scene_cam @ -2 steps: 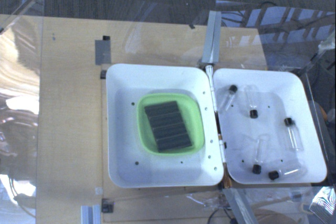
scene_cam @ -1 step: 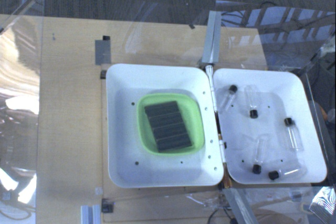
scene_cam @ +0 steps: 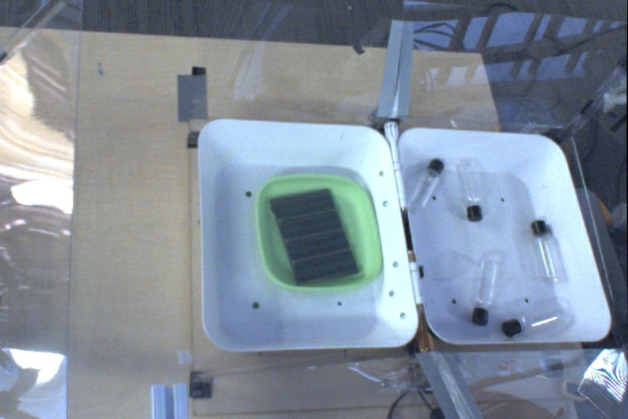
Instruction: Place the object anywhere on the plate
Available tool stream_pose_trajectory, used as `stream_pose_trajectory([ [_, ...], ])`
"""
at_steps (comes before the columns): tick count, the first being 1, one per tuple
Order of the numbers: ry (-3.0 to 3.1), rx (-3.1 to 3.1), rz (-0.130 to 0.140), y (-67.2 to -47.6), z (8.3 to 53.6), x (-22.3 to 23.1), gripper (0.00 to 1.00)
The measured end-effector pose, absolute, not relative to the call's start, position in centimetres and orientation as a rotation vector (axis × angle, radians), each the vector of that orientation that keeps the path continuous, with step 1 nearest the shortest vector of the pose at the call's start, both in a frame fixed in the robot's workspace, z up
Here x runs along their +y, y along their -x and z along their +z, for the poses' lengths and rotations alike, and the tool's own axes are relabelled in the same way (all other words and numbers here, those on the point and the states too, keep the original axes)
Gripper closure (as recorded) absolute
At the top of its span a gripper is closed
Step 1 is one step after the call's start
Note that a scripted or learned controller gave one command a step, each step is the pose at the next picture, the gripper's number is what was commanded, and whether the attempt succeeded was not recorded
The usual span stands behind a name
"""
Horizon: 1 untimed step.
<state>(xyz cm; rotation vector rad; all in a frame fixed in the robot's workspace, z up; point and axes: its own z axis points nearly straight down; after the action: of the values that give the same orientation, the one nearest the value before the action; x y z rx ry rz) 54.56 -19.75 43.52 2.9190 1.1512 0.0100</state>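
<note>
1. The wooden table [scene_cam: 118,240] carried two shallow white bins set side by side, their inner rims touching along a hinged seam near the middle of the view.
2. The left bin [scene_cam: 221,211] held a square lime-green plate [scene_cam: 365,235] lying flat near its centre.
3. A dark grey ribbed block [scene_cam: 313,235] lay on the plate, its long axis tilted so that its ends pointed roughly to 11 and 5 o'clock. It sat wholly inside the plate's rim, with green visible on all sides.
4. The right bin [scene_cam: 574,211] held five clear vials with black caps, scattered and all lying down.
5. One vial [scene_cam: 429,180] lay at about 10 o'clock in that bin, its cap toward the top.
6. A second vial [scene_cam: 471,191] lay just to the 3 o'clock side of the first, its cap at the lower end.
7. A third vial [scene_cam: 546,248] lay toward 3 o'clock in the bin, cap at its upper end.
8. A fourth vial [scene_cam: 484,291] lay around 6 o'clock, cap at its lower end.
9. A fifth vial [scene_cam: 530,323] lay at about 5 o'clock near the bin's lower rim, just beside the fourth one's cap.
10. A grey metal bar [scene_cam: 396,74] ran from the seam between the bins toward 12 o'clock.
11. The gripper's state could not be told from this view.
</note>
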Motion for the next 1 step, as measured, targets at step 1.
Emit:
stream_pose_trajectory([
  [1, -2.966, 1.031, 0.007, -50.6, 41.05, -20.06, 0.0],
])
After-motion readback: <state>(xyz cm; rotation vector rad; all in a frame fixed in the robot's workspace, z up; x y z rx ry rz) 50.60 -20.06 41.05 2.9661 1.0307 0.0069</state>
